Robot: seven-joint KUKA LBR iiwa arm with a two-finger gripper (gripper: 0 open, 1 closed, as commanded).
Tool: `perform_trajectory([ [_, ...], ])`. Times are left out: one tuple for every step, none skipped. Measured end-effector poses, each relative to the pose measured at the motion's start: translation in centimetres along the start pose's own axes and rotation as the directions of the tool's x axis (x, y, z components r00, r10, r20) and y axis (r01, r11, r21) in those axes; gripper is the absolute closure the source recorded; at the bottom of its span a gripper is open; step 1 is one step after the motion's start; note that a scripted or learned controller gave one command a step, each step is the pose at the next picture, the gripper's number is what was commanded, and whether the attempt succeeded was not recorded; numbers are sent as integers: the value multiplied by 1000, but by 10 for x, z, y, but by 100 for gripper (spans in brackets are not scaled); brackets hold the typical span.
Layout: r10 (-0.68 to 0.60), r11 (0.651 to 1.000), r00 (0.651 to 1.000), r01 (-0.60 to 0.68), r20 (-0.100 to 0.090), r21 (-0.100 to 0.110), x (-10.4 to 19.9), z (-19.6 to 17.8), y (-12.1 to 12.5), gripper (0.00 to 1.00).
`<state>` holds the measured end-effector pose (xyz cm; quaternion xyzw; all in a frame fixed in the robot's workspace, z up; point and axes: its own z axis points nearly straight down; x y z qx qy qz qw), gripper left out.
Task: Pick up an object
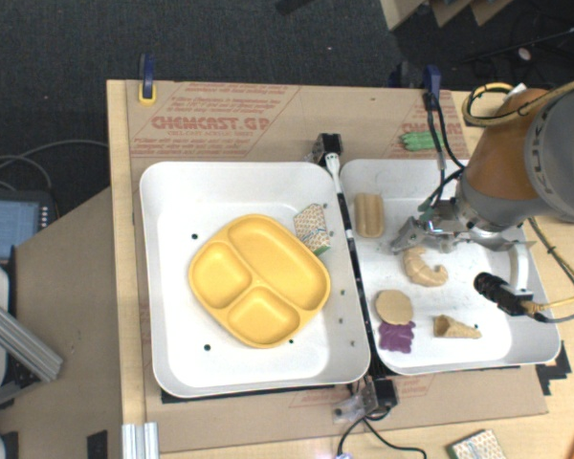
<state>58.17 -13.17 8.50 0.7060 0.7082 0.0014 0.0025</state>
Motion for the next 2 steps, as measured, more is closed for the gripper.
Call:
perform_trajectory([
  [2,1000,1000,-2,0,3,-1,-9,-3,100],
  [0,1000,1000,0,-2,4,72,-102,-24,100],
])
